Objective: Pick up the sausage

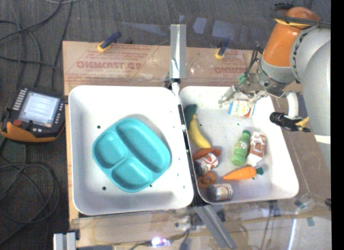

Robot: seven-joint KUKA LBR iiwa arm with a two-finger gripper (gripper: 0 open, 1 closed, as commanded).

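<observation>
Camera view: pincer hangs over the right bin's far end, grip unclear; sausage lies nearer, left.

- Arm: pale grey, smooth rounded shell, bulky at right edge.
- Orange band above wrist, glossy, w/ rounded orange cap on top.
- Grey ring under the band, darker than shell.
- Pincer: thin metal parts, light grey, small green bit near its base.
- Black cable looping by wrist; short black stub w/ yellowish tip lower down.
</observation>
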